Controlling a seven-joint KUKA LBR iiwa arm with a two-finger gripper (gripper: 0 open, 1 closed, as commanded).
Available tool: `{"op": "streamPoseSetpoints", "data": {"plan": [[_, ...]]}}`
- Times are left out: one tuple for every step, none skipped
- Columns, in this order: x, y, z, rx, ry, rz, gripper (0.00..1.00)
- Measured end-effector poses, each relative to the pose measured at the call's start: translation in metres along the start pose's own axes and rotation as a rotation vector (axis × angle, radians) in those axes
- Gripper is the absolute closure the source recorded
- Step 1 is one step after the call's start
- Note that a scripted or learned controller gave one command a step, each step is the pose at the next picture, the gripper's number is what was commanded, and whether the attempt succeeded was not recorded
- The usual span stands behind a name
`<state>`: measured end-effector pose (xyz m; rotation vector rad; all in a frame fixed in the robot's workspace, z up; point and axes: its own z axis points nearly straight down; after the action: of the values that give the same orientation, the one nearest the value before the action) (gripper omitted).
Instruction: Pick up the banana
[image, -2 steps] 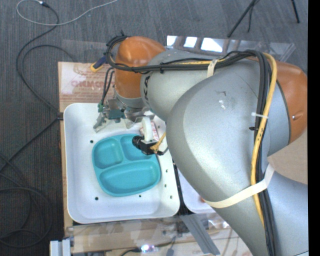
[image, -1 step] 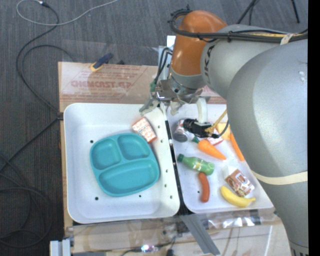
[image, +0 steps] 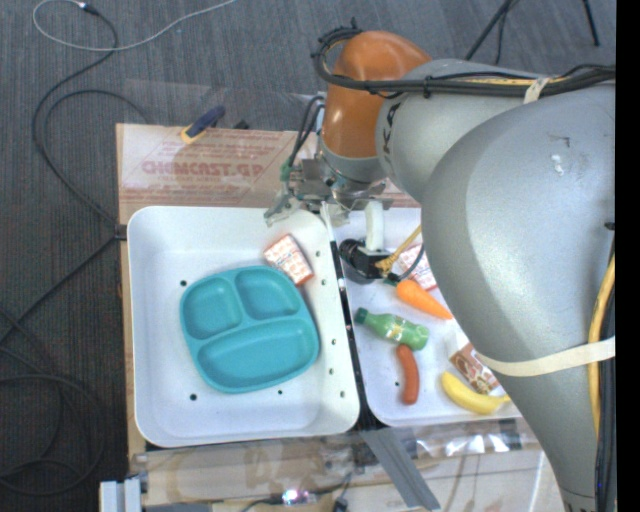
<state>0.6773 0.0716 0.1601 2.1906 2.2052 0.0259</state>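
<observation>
Plainly one banana (image: 470, 393), one carrot (image: 423, 299), two bins (image: 150, 330).

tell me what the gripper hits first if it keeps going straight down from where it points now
Probably the rim between the two bins, or the small red-and-white packet just left of it. The gripper hangs above there; depth is unclear.

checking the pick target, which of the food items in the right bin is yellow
The banana, lying at the near edge of the right bin. The carrot is orange, the bottle green, the sausage red.
</observation>
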Motion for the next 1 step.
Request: {"op": "streamPoseSetpoints", "data": {"plan": [[0.0013, 0.0037, 0.0055, -0.01, -0.009, -0.033, 0.0]]}}
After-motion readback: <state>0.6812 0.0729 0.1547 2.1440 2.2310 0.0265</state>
